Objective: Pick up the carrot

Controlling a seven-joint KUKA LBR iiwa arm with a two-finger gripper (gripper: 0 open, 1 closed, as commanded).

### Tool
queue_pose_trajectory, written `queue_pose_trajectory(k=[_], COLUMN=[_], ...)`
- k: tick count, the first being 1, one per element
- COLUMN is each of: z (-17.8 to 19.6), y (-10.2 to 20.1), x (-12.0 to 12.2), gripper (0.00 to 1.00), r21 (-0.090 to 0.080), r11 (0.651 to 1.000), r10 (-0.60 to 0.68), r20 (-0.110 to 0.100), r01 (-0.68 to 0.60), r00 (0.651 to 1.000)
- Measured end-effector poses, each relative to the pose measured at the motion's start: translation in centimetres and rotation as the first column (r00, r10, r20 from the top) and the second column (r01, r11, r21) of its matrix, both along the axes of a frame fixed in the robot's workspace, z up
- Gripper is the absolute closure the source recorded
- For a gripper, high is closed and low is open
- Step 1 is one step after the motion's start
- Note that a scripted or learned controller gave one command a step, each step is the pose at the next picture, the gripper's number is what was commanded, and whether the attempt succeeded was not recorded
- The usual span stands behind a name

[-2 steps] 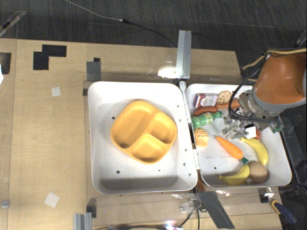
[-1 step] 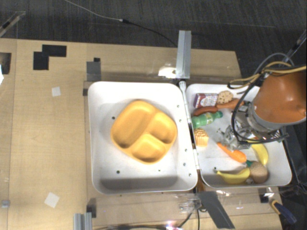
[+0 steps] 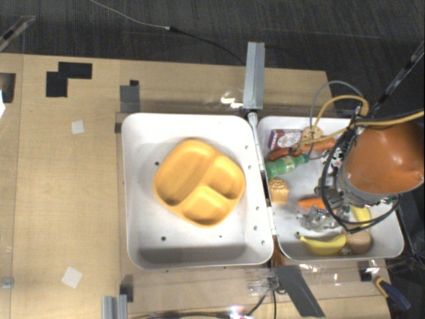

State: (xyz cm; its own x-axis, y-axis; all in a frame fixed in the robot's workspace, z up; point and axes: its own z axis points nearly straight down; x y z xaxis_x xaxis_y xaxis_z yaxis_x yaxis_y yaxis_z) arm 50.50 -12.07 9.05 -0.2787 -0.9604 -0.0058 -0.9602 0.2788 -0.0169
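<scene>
The carrot point(image 3: 309, 203) is a short orange piece lying in the right bin point(image 3: 287, 246), near its middle, partly covered by the arm's wrist. My gripper point(image 3: 317, 219) hangs low over the bin floor, just below and to the right of the carrot and close against it. The orange band of the arm point(image 3: 386, 159) and a bundle of cables hide the carrot's right end. I cannot make out whether anything is held.
The right bin also holds a banana point(image 3: 324, 244), a brown round fruit point(image 3: 359, 242), a bread roll point(image 3: 279, 191), a green bottle point(image 3: 287, 167), a reddish item point(image 3: 291, 153) and a purple packet point(image 3: 284, 139). A yellow divided plate point(image 3: 199, 181) lies in the left bin point(image 3: 139, 231).
</scene>
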Motion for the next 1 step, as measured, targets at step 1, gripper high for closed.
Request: queue_pose_trajectory(k=[1], z=[-0.09], y=[-0.04], x=[-0.06], gripper=[0.0], r21=[0.0], r11=[1.0], r10=[-0.001], r20=[-0.002], r01=[0.001], r00=[1.0])
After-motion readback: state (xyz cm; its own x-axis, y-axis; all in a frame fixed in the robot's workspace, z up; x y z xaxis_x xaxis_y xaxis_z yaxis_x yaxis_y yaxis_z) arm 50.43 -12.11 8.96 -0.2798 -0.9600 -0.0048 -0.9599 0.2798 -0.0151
